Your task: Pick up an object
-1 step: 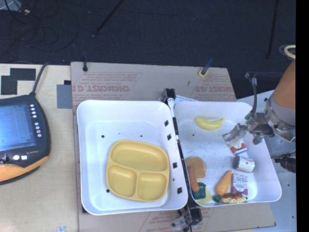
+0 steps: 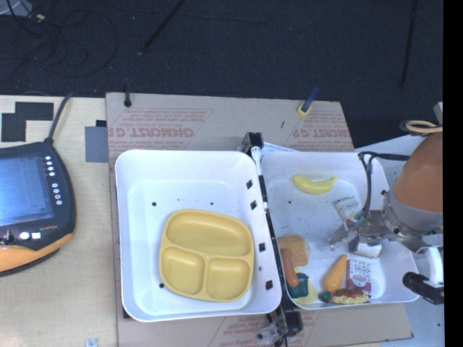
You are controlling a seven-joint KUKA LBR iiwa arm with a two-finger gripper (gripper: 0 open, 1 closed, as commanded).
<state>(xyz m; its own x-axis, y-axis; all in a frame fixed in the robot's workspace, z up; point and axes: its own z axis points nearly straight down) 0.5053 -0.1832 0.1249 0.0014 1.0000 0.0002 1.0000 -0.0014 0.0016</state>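
The right bin (image 2: 376,303) holds several toy foods. A yellow banana (image 2: 315,184) lies at its back, and a small clear packet (image 2: 347,207) sits a little nearer. Along the front are a tan bun (image 2: 296,249), a red sausage (image 2: 289,270), a green piece (image 2: 301,283), an orange carrot (image 2: 335,272) and a red-and-white packet (image 2: 359,272). The arm comes in from the right, its orange band (image 2: 427,176) over the bin's right side. My gripper (image 2: 352,236) hangs low in the bin's middle, just below the clear packet and above the carrot. I see nothing held in it.
The left bin (image 2: 137,194) holds a yellow divided plate (image 2: 207,254). A black divider with clips (image 2: 260,215) runs between the bins. A teach pendant (image 2: 32,201) lies at the far left on the bench. A small white piece (image 2: 370,251) lies beside the gripper.
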